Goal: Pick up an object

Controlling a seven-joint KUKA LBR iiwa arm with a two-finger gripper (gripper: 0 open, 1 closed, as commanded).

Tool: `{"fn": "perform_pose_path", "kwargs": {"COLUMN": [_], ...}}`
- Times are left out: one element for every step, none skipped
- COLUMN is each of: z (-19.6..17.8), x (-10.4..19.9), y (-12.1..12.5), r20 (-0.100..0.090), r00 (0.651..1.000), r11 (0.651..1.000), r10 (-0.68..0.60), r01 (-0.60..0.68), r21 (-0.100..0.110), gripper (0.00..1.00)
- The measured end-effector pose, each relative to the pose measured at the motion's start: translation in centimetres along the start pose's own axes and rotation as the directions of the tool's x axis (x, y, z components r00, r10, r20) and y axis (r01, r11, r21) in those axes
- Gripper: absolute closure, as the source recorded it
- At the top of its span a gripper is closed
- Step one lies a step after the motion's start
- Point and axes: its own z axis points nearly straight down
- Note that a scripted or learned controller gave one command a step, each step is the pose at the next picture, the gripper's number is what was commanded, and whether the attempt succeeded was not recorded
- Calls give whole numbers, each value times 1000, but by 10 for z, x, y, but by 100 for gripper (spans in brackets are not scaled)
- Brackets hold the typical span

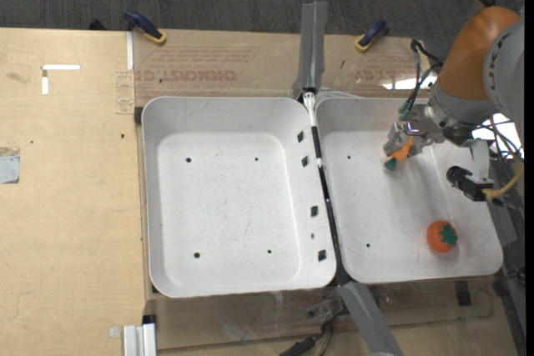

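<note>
1. Two shallow white bins side by side on a light wooden bench: left bin and right bin, rims touching in the middle.
2. Reaching in from the right: a grey arm with an orange band above the wrist, over the back part of the right bin.
3. At the end of the arm, the gripper, low over the back half of the right bin, away from the walls.
4. Right at the gripper's tip, a small orange thing with a green end, tilted, green end pointing down and to the left. Looks like it is touching the gripper.
5. Too small and too hidden to tell if the gripper is apart, together or clamped on that small thing.
6. Lying well apart from the gripper, a round orange toy with a bit of green on it, in the right bin near the front right corner.
7. Standing up at the back, just where the two bins meet, a grey bar.
8. Behind the bins, a flat sheet of brown cardboard with red print.
9. Clipped on at the back, two blue and orange clamps, one on the left and one on the right.
</note>
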Motion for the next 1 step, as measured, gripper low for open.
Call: {"fn": "perform_pose_path", "kwargs": {"z": [-101], "x": [33], "y": [-60], "r20": [-1], "r00": [999], "r11": [999], "r10": [-37], "r01": [37], "r21": [-3], "gripper": [100]}}
